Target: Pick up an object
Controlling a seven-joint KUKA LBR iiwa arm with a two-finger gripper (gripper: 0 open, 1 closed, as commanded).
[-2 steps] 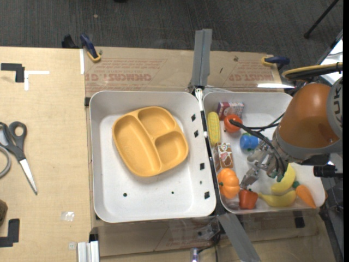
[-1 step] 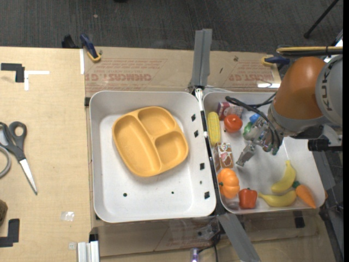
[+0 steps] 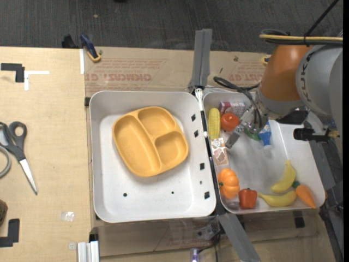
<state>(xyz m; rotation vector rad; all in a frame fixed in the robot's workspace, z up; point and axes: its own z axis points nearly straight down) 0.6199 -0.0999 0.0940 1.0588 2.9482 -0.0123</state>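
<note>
The right bin point(image 3: 305, 157) holds a yellow corn cob point(image 3: 214, 123), a red tomato point(image 3: 229, 120), a small printed box point(image 3: 220, 152), an orange pumpkin point(image 3: 229, 182), a red pepper point(image 3: 247, 198), two bananas point(image 3: 282, 188) and a carrot point(image 3: 306, 196). My gripper point(image 3: 244, 131) hangs low over the back of this bin, just right of the tomato. A green item point(image 3: 253, 131) and a blue item point(image 3: 265, 137) lie right beside it, partly hidden by the wrist.
The left bin point(image 3: 103, 190) holds a yellow divided plate point(image 3: 150, 141). Scissors point(image 3: 19, 149) lie on the wooden bench at far left. A grey divider point(image 3: 202, 59) runs between the bins at the back. The arm's orange band point(image 3: 283, 70) looms over the right bin's back corner.
</note>
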